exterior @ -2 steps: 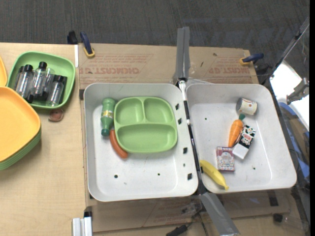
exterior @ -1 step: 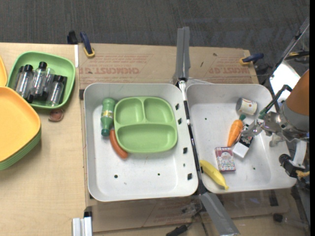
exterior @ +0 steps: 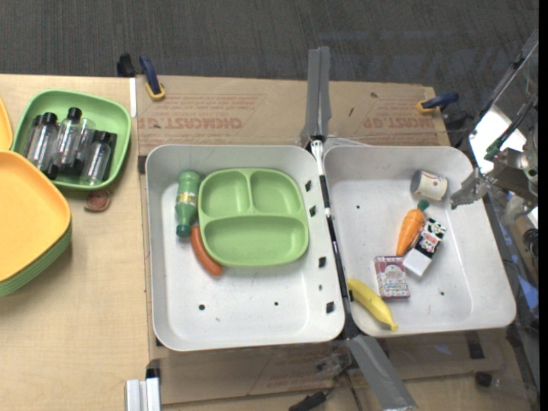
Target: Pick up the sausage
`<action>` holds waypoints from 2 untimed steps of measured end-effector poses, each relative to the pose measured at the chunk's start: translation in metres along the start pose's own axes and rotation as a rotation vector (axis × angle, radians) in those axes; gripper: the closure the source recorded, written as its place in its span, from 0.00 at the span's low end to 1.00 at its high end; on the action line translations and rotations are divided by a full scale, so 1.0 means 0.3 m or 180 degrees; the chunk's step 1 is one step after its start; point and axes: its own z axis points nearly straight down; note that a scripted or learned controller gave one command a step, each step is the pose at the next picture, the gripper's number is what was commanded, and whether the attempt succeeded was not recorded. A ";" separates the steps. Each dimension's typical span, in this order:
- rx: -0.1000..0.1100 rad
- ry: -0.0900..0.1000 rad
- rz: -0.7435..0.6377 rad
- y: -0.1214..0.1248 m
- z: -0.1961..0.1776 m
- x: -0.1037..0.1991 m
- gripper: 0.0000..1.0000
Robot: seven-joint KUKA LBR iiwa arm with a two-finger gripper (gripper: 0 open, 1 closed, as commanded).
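— Sausage (exterior: 205, 253): where does it lie from you?

— Well away from my gripper (exterior: 469, 193), in the farther bin (exterior: 248, 328). It is reddish-orange and lies flat on the white floor, pressed against the edge of the green divided tray (exterior: 253, 217) on the side turned away from me.

— And whatever else there is, biggest first?

— The two bins. I hover at the outer rim of the nearer bin (exterior: 445, 311); the farther one sits just beyond it, and their walls meet. Next is the tray, which takes up much of that farther bin. A green bottle (exterior: 187, 202) lies beside the tray, just above the sausage, with its end about touching it. In my own bin, the banana (exterior: 372, 304) lies in the corner farthest from me, with a pink carton (exterior: 391, 277) just beside it. Nearer to me are the carrot (exterior: 410, 229) and a small black-and-white box (exterior: 425, 245), side by side. Closest of all is a little cup (exterior: 430, 184) on its side.

— Is your grip released or clenched?

— I cannot tell; the shape there is too blurred. Nothing is visibly in it.
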 end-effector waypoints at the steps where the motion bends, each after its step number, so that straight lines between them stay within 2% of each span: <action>1: -0.0051 0.0005 -0.0789 -0.036 0.419 0.002 0.00; 2: -0.0003 -0.0001 -0.0733 -0.100 -0.100 -0.100 0.00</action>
